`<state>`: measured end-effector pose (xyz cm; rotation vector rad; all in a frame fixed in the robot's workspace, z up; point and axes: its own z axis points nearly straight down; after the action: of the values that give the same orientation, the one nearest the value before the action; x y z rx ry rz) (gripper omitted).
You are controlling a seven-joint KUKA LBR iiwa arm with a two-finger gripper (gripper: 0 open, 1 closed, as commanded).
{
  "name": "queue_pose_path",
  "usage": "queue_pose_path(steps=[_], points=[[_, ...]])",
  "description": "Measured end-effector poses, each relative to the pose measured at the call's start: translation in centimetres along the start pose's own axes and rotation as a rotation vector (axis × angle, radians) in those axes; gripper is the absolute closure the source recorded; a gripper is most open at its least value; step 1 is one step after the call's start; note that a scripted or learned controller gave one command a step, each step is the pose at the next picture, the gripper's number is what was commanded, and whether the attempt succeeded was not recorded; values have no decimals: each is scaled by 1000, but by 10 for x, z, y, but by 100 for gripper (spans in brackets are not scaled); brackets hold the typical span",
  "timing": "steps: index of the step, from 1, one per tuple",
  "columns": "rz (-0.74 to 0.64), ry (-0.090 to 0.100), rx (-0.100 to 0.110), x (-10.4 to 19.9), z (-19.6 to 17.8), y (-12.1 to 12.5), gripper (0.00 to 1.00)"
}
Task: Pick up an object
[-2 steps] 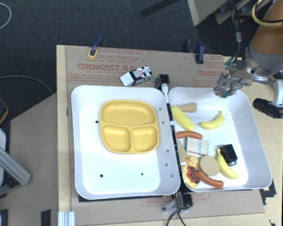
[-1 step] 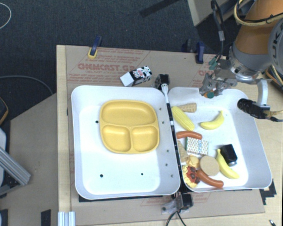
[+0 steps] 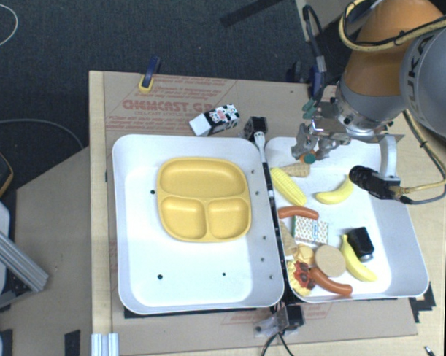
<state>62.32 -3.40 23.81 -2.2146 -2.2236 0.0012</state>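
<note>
My gripper (image 3: 309, 149) hangs over the far left corner of the right bin (image 3: 402, 232), just above a small tan cracker (image 3: 299, 170). Nothing shows held in it. Below it in the bin lie a yellow corn cob (image 3: 288, 187), a small banana (image 3: 333, 193), a red hot dog (image 3: 298, 213) and a chequered wafer pack (image 3: 311, 229). Further forward are a black block (image 3: 361, 243), a second banana (image 3: 359, 266), a round biscuit (image 3: 330, 260) and a sausage (image 3: 330, 284).
The left bin (image 3: 130, 229) holds a yellow divided plate (image 3: 204, 197). Behind the bins on the cardboard lie a small black-and-white carton (image 3: 215, 119) and a yellow clamp (image 3: 147, 80). A black clip (image 3: 255, 127) sits at the seam between the bins.
</note>
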Motion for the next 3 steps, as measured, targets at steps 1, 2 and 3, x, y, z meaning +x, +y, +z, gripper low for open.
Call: queue_pose_path(steps=[1, 2, 3], points=[[2, -1, 1, 22, 14, -15, 100], [3, -1, 1, 28, 24, -11, 100], [4, -1, 0, 27, 23, -12, 100]])
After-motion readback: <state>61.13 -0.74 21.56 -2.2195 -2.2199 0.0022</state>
